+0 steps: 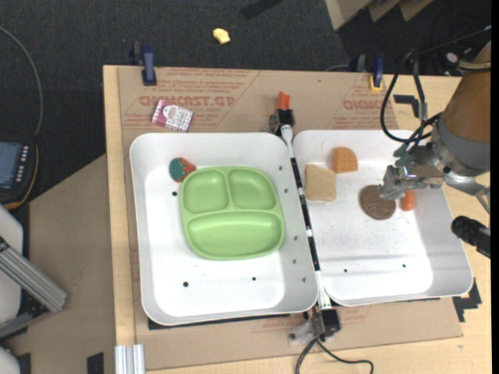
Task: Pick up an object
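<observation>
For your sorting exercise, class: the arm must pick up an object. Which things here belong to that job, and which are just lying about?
Job:
gripper
brown disc
orange piece
tan block
orange block
right bin

Lying about:
green divided plate
small ball
left bin
packet
yellow scrap

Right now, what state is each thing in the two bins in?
Green divided plate: upright, left bin, compartments bare.
Small round toy: touching the plate's upper left rim.
Tan block: flat, right bin.
Orange piece: beside it.
Brown disc: flat, under the hand.
</observation>
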Robot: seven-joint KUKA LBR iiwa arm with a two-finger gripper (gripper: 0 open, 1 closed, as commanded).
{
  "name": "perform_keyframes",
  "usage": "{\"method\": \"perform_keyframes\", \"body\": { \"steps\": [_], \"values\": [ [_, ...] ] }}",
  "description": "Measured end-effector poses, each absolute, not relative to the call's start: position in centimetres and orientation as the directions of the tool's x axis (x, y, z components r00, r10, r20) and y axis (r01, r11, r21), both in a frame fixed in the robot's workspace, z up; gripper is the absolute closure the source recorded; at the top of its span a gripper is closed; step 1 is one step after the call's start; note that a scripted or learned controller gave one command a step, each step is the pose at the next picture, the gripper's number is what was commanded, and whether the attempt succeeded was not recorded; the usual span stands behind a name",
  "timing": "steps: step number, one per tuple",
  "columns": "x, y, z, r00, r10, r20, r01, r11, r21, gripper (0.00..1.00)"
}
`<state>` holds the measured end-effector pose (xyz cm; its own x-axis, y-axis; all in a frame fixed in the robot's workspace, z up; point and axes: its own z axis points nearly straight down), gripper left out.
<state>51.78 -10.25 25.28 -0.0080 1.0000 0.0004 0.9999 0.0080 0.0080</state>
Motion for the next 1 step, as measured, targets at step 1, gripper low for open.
{"method": "perform_keyframes", "body": {
  "steps": [1],
  "values": [
    [55.82,-22.87,18.15,0.008,1.000,-0.007,1.000,-0.008,0.000,1.00]
  ]
}}
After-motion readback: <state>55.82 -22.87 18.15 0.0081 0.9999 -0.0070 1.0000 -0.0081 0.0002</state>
